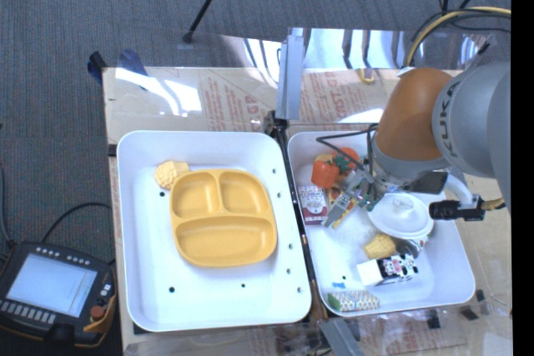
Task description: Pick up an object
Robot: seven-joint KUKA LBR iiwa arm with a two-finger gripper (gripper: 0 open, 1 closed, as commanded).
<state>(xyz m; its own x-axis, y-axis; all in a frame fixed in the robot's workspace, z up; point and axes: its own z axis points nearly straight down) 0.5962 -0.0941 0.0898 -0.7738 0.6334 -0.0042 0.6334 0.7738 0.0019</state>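
Note:
My gripper [345, 203] reaches down into the right bin [455, 275], near its upper left part. It hangs just below an orange and red toy vegetable [328, 169] and right beside a small red and white packet [312, 204]. A white lidded cup [401, 217] sits directly to the gripper's right. Below that lie a yellow wedge [380, 246] and a black and white cow-patterned carton [385, 269]. A striped flat item [357, 301] lies at the bin's front edge. Nothing visibly hangs from the gripper.
The left bin [138, 263] holds a yellow divided plate [222, 217] and a small yellow corn-like piece [170, 173] at its upper left. The grey arm with its orange band [417, 117] covers the right bin's upper right. A teach pendant [54, 288] lies on the floor at lower left.

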